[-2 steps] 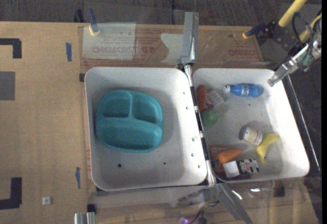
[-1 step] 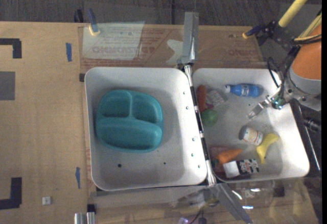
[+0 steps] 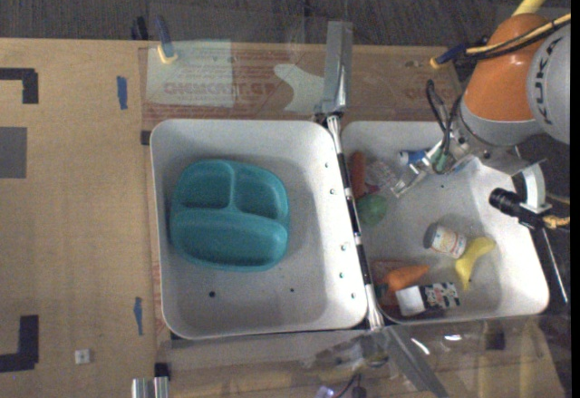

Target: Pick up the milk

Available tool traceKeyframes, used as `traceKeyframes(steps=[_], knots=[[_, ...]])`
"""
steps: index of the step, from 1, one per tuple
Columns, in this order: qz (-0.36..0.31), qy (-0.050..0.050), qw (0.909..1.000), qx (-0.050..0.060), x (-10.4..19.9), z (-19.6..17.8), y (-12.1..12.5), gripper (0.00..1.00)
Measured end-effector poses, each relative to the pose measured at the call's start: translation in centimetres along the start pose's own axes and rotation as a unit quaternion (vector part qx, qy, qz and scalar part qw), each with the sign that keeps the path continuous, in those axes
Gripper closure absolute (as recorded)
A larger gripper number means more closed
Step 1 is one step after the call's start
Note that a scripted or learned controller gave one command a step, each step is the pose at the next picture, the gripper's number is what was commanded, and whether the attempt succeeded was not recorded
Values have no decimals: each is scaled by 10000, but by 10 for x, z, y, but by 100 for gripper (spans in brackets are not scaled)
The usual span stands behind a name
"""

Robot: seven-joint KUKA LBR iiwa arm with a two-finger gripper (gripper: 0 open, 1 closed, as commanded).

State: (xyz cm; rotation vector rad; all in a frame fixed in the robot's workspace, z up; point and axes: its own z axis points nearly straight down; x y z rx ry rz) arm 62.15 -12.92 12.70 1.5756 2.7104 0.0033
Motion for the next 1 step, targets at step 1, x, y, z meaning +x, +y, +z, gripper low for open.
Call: traceKeyframes(steps=[1], knots=[[-583, 14, 9983, 15, -48, 8, -62, 0]])
